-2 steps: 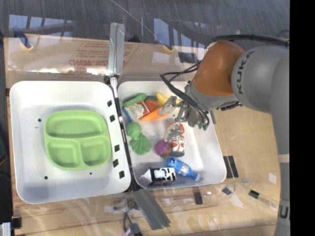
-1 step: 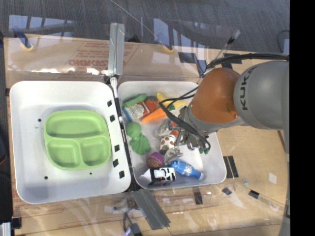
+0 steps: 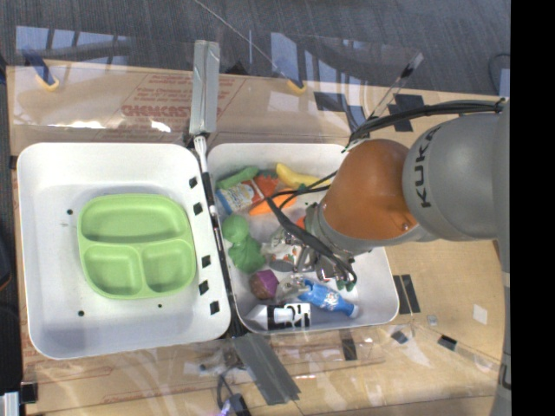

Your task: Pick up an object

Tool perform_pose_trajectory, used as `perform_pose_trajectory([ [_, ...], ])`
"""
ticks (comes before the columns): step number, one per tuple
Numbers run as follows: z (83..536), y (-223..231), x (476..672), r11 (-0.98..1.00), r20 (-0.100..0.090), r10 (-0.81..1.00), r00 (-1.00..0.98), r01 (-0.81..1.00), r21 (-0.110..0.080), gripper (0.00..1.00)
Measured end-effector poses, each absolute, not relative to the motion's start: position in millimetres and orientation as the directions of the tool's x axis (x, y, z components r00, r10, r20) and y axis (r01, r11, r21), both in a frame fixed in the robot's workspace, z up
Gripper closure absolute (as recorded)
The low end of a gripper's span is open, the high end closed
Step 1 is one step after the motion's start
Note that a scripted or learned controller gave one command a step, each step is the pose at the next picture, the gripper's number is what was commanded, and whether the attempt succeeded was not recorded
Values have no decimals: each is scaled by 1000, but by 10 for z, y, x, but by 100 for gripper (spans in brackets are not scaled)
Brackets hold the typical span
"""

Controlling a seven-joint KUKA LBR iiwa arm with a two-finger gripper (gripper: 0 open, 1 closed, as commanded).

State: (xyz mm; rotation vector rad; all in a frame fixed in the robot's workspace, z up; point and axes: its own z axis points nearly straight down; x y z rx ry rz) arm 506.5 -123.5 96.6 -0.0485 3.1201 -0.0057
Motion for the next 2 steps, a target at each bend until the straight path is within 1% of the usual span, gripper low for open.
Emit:
perform_pose_trajectory([
  [1,947,-896,5164,969,-12,-247,-969,-247,-4,0],
  [2,920,-962,5512,946,-1,-323,-946,-323,0,0],
])
